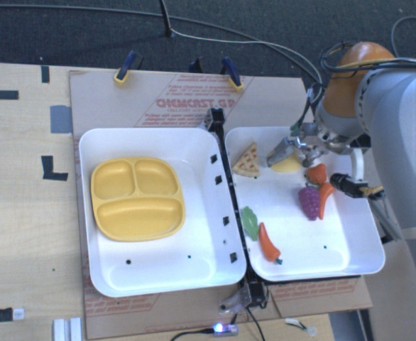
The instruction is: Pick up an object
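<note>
The right bin [304,244] holds several toy foods. A pizza slice [247,160] lies at its far left, with a yellow piece [287,165] just to its right. Purple grapes [309,202] lie beside a thin orange pepper [326,196], below a red-orange piece [316,173]. A green leafy piece [250,222] and an orange carrot [268,243] lie near the divider. My gripper [293,151] hangs at the bin's far edge, directly over the yellow piece and partly covering it. Nothing visibly lifted hangs from it.
The left bin [194,258] holds a yellow divided plate [137,197]. Black clips run along the divider [228,204] between the bins. The grey arm with its orange band [357,77] crosses the right bin's far right corner. Cables trail over the dark floor behind.
</note>
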